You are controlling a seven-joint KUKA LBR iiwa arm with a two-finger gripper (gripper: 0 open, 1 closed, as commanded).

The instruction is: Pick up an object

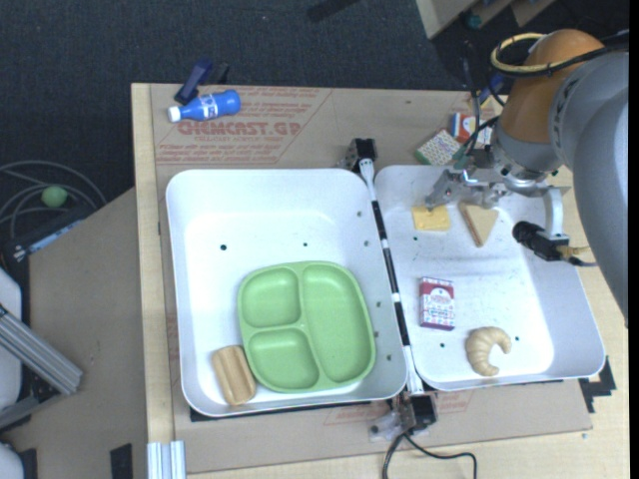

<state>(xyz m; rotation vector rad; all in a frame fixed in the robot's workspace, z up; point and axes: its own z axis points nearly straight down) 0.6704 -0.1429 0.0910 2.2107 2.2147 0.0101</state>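
Grey arm bulk hides the wrist from me; I cannot tell how far the two-finger gripper [454, 188] is spread. It sits low in the right white bin [559, 317], touching the yellow cheese square [432, 218], with the pale wedge slice [480, 224] just beside

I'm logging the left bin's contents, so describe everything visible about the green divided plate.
The green divided plate is pale green, looks like smooth plastic, and has a rounded-square outline with three compartments: two above and one wide one below, all holding nothing. It lies flat and slightly rotated on the floor of the left white bin, toward its near right corner. A tan ridged bread-like piece lies right beside its lower left edge; whether they touch is unclear. The gripper works over the other bin.
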